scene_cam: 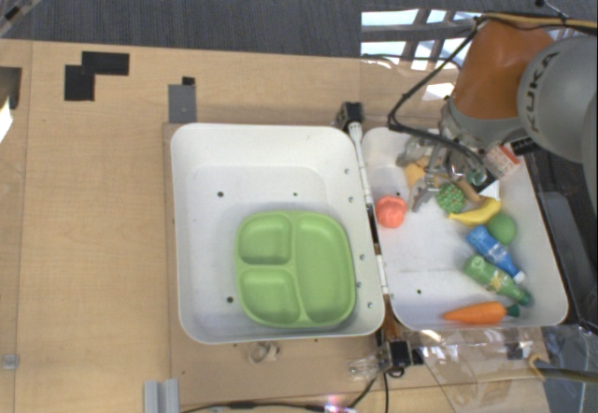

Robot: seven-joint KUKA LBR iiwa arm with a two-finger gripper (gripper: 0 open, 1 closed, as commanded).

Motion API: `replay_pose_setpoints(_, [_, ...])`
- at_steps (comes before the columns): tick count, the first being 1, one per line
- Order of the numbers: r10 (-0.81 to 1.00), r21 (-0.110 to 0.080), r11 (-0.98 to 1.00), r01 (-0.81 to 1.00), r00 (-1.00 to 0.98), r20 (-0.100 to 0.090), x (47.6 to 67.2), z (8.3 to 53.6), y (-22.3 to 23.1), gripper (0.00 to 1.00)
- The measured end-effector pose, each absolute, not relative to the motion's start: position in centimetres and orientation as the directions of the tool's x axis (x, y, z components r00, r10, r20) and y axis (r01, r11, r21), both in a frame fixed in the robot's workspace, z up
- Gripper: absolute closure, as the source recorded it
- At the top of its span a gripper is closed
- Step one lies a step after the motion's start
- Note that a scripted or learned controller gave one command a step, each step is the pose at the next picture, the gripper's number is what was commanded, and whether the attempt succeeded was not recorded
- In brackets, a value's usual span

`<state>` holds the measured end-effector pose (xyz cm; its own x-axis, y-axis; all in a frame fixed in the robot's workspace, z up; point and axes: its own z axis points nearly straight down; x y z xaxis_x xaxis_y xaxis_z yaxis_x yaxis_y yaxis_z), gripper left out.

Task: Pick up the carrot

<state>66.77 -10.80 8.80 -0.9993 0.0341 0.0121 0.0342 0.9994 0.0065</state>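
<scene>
Broadly, the wooden surface (93,262) carries a left shallow white bin (271,154) with a green divided plastic plate (295,268), while in the right white bin (411,271) the grey tool (432,179), fingers' spread unclear, hangs well apart from the orange carrot (475,313) at the near edge.

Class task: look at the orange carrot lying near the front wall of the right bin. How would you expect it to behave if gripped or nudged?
The carrot looks like smooth moulded plastic, so it is probably stiff, light and somewhat slippery. Its rounded, tapered body lies on its side, so a nudge may roll it in a curve. It sits beside the green bottle, which may crowd a grasp.
</scene>
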Motion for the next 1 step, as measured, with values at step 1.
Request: replay_pose_setpoints(1, [0.032, 0.003, 0.999, 0.032, -0.999, -0.022, 67.53, 10.42, -10.68, 1.0])
